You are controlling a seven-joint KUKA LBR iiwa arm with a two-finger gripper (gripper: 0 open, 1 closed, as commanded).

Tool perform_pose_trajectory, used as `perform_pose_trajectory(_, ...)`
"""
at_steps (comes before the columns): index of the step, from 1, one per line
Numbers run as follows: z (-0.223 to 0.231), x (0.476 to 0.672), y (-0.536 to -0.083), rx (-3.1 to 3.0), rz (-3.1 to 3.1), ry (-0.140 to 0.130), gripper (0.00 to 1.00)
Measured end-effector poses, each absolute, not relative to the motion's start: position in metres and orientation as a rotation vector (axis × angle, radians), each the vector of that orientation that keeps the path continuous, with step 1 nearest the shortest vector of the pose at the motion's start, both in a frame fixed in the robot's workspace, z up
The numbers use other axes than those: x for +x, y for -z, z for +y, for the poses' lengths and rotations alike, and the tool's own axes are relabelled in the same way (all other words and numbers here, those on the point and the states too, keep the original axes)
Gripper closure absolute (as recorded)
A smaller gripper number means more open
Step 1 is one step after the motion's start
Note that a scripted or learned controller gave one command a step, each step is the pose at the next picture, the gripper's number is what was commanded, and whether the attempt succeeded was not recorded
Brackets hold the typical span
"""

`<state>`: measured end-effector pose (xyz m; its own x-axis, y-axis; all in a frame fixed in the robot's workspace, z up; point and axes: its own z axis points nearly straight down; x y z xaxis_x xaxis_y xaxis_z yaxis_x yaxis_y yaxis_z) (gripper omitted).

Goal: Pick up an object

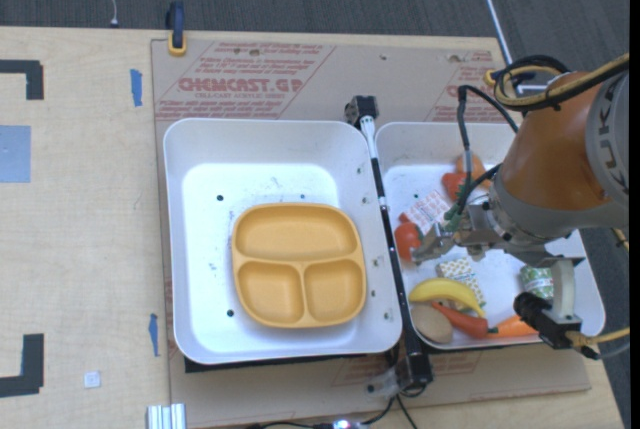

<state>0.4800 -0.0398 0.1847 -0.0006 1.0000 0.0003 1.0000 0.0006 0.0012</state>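
My gripper hangs low over the left middle of the right bin, at the end of the grey and orange arm. Just left of it lies a red tomato-like piece. A white packet with red print lies just behind it. A yellow banana and a small patterned item lie in front of it. Nothing shows as held.
The left bin holds a yellow three-part tray. At the right bin's front lie a red pepper, a carrot, a brown round piece and a greenish can. An orange item lies at the back.
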Motion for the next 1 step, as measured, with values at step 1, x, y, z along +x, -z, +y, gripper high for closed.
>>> perform_pose_trajectory(1, -0.0398, 0.48, -0.1847, 2.22, 2.222, -0.002, 0.0)
